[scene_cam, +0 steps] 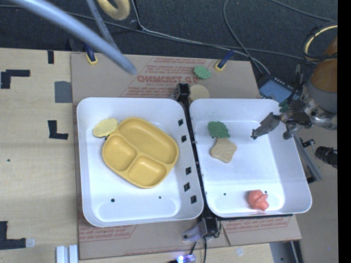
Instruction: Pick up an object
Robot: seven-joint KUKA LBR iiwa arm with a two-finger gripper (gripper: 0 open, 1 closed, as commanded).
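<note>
The grey arm comes in from the right side and leans over the right edge of the right bin (296, 163). The orange band shows at the far right, above the wrist. The gripper (274, 130) hangs just inside that bin, near its top right corner. Its two fingers are spread apart, one reaching left and one pointing down. Nothing sits between them, just the white floor of the bin.

There are two white bins, side by side and touching in the middle.

The right bin holds three small things. One green piece (218, 129) lies to the left of the gripper, apart from it. One tan piece (224, 150) lies just below the green piece and touches it. One pink lump (258, 199) lies near the bottom right corner, well apart from the other two.

The left bin (88, 163) holds two things. One big yellow plate (140, 152) with three parts sits in the middle. One small pale yellow piece (105, 127) touches the plate's top left edge.

Two more small things lie on the brown board (159, 75) behind the bins: one green bumpy piece (202, 72) and one tan round piece (198, 92).
</note>
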